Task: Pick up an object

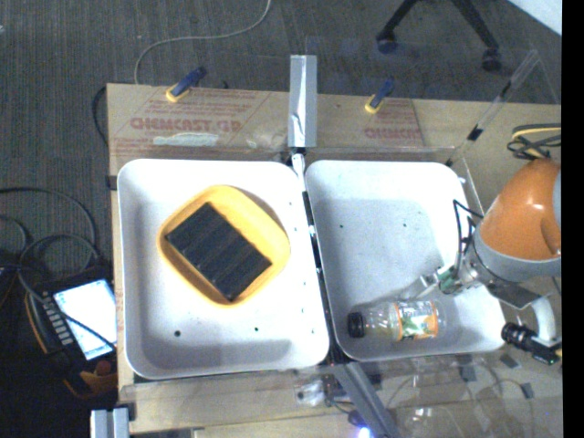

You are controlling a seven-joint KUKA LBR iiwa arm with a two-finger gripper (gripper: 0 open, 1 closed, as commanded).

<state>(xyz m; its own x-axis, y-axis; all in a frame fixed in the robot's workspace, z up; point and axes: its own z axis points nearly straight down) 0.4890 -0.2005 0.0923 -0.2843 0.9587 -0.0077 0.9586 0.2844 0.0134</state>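
Where arm (522, 222) reaches in from right of camera view, gripper (444, 281) sits low in right bin (383, 190), near its front right corner. Jaws: cannot tell whether apart or together. Bottle (399, 321) lies on its side along right bin's front wall, dark cap pointing left, just below and beside gripper; contact unclear. Left bin (146, 336) holds yellow dish (265, 222) with dark ridged block (219, 250) lying in it.

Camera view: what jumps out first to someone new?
The yellow dish with a dark ribbed slab inside sits in the middle of the left bin. In the right bin a clear bottle lies on its side near the front edge, with the orange-banded arm over that bin's right side.
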